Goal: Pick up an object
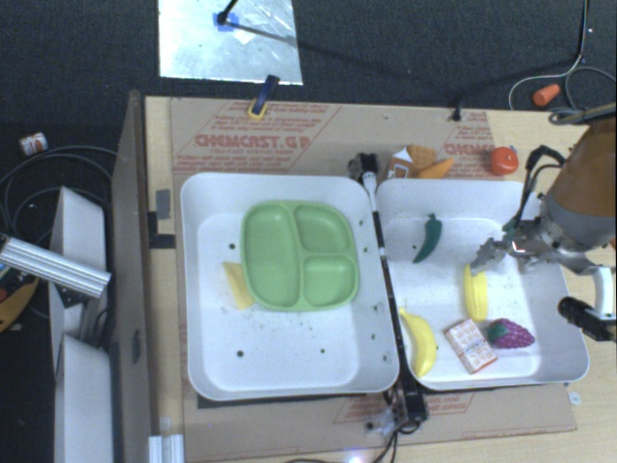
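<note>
The grey arm reaches in from the right, wrist bent low over the right white bin (pixel 554 365). Its gripper (pixel 487 256) hangs just above the yellow corn-like plastic piece (pixel 475 293), holding nothing; whether the fingers are spread I cannot tell.

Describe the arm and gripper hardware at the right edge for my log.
The grey arm carries a broad orange band above the wrist, with a black cable looping beside it. The metal two-finger gripper is grey and slim.
</note>
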Robot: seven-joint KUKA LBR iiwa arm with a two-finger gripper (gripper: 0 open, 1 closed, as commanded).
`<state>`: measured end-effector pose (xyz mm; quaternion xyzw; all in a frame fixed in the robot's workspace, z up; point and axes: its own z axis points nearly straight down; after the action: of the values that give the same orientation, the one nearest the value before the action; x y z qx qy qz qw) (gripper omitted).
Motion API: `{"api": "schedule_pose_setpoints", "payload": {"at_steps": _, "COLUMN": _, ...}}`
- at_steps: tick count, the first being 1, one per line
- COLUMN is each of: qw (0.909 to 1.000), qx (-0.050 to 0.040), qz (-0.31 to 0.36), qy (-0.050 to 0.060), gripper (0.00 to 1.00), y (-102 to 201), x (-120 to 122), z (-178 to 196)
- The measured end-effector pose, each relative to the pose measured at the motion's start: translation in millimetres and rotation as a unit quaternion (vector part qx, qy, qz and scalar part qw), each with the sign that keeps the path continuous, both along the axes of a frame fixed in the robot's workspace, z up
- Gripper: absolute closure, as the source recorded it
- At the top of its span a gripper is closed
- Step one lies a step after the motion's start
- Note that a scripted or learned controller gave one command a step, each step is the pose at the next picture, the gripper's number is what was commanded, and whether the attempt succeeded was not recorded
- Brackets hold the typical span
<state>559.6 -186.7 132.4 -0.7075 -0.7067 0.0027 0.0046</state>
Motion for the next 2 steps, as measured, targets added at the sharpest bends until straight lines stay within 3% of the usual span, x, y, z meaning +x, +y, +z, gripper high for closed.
{"api": "schedule_pose_setpoints", "payload": {"at_steps": 1, "qw": 1.0000, "qx": -0.0002, "qz": 0.003, "qy": -0.005, "gripper": 0.00, "y": 46, "x": -8, "z": -50}}
{"api": "schedule_pose_setpoints", "payload": {"at_steps": 2, "qw": 1.0000, "qx": -0.0016, "qz": 0.003, "qy": -0.007, "gripper": 1.00, "y": 43, "x": -6, "z": -37}}
